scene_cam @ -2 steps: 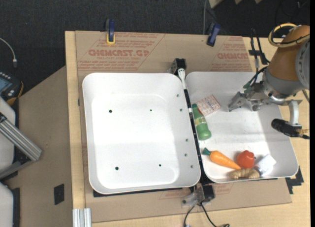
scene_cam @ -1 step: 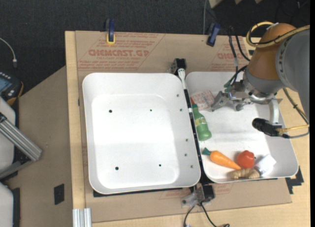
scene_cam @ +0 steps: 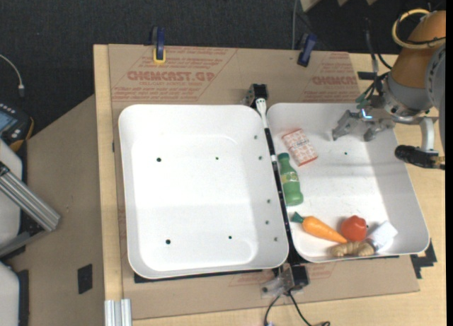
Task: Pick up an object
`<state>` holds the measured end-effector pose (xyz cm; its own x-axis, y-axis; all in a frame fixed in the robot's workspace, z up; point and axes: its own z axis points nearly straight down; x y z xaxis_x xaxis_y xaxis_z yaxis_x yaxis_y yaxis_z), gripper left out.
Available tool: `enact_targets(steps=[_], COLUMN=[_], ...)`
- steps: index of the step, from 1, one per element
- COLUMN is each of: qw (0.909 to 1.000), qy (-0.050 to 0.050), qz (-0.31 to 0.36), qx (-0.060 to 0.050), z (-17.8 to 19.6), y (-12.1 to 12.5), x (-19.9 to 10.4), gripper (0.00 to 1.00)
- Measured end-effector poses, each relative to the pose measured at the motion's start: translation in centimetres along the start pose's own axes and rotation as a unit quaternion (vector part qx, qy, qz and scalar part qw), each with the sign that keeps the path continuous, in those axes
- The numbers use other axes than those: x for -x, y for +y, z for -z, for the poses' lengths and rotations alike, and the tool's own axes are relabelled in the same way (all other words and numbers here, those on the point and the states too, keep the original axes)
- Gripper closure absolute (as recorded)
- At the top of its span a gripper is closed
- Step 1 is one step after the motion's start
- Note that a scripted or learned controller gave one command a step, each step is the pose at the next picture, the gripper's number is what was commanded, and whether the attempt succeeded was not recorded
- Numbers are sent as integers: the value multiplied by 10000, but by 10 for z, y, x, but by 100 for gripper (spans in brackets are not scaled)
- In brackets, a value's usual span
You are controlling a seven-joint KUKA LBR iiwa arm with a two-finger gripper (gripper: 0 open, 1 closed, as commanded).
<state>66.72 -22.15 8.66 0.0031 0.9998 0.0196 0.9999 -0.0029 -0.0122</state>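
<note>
Seen from above at a slant: two shallow white bins side by side on a cardboard-covered tabletop (scene_cam: 106, 176). Along the right bin's (scene_cam: 396, 183) left wall, toward frame center, a green bottle (scene_cam: 289, 179) lying lengthwise, with a red-and-white packet (scene_cam: 299, 146) just above and to its right. Clustered at the bin's lower edge: an orange carrot (scene_cam: 320, 229), a red tomato-like piece (scene_cam: 354, 228), a tan root-shaped item (scene_cam: 354, 249) and a small white block (scene_cam: 383, 235), all close together, the block against the lower-right corner. Left bin (scene_cam: 141, 134) showing bare white floor with a few dark dots. Blue clamps (scene_cam: 158, 43) pinning the cardboard at the top edge; dark carpet beyond. Broad open floor across the middle and upper right of the right bin, between packet and far wall. Upper right of frame: grey arm with orange band, tool (scene_cam: 359, 128) poised over the bin's upper portion, well apart from every item. Fingers (scene_cam: 342, 129) spread, nothing between them, casting a shadow on the white floor.
</note>
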Motion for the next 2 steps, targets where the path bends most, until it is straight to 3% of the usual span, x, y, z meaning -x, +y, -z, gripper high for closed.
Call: enact_targets(steps=[2], qw=[10000], qy=[-24], qz=[31], qx=[3], z=[-1], y=[0], x=[-4], gripper=[0])
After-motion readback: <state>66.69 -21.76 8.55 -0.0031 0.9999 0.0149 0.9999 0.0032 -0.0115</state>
